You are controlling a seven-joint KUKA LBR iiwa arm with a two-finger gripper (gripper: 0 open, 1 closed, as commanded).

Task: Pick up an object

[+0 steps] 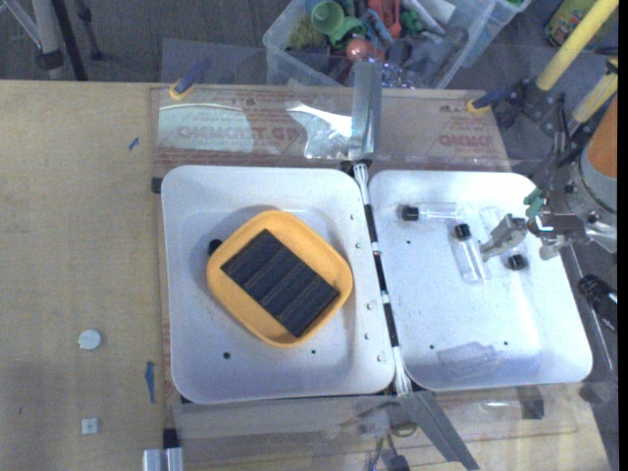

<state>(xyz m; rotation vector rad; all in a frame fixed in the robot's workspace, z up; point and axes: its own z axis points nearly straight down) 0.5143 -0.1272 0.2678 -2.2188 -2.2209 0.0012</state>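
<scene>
Hovering over the right bin (549, 356), the gripper (510, 235) hung just above a clear vial (469, 260) with a dark cap, its metal fingers parted and holding nothing; a second clear vial (430, 211) lay farther back, while a yellow sponge-like block (280, 278) with a dark ribbed top sat in the left bin (186, 361). The vials looked light, stiff, slick and prone to rolling, best pinched across the mid-body; the block seemed bulkier, gripped at an edge
</scene>
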